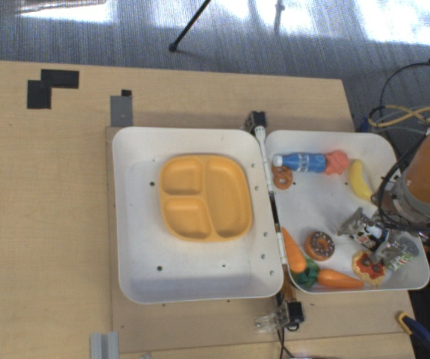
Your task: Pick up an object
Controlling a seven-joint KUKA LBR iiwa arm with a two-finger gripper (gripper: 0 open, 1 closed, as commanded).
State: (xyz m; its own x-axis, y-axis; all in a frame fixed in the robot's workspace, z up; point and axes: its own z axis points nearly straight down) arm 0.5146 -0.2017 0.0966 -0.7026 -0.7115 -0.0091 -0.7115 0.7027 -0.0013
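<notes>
Hovering claw (377, 239) over right bin (327, 197) (finger spread unclear), beside pizza toy (367, 267).

In the right bin (394, 149) the open floor lies in the middle, between the blue bottle (303, 162), pink ball (337, 161) and banana (360, 179) along the far wall and the two carrots (295, 251), donut (320, 245) and pizza slice (368, 268) crowded along the near wall. The gripper (378, 243) and the arm above it fill that bin's right side, close to the pizza slice. The left bin (136, 223) is taken up in the middle by a yellow divided plate (203, 197), with bare floor all round it.
</notes>
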